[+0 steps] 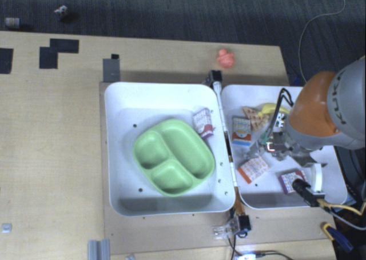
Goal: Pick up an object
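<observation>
While the arm (320, 110) reaches in over the right bin (337, 187), its gripper (267, 144) sits low among the small packets there, just above an orange-and-white packet (253, 168); grip state cannot be told. Nearby packets: one purple (290, 181), one blue-and-red (241, 129). Left bin (114, 150) holds a green divided tray (173, 156).

Looks like a robot lab. Big grey arm (337, 110) over two white bins (114, 139) on a wooden bench (51, 156). Loose cables (326, 19) by the bench's far right corner.
</observation>
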Robot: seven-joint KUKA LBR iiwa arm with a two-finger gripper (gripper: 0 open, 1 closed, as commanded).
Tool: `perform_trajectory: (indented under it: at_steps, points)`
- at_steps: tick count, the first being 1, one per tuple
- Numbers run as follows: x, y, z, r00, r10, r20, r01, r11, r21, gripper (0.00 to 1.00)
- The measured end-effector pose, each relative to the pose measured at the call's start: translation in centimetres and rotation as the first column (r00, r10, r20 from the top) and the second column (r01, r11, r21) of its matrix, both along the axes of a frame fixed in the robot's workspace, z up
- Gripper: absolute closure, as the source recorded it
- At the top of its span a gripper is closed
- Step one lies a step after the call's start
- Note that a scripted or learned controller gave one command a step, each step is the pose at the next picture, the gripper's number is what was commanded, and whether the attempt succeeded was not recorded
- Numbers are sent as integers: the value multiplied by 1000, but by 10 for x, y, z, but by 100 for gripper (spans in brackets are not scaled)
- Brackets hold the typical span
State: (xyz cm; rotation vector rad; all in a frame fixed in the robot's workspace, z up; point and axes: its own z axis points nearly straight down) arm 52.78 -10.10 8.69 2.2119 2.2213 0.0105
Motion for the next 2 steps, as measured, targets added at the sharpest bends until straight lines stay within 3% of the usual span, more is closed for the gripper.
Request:
perform_trajectory:
  at_steps: [1,2]
  points:
    - [2,0,12,1000,0,6,0,1000,-2,100]
    - [2,0,12,1000,0,6,0,1000,-1,0]
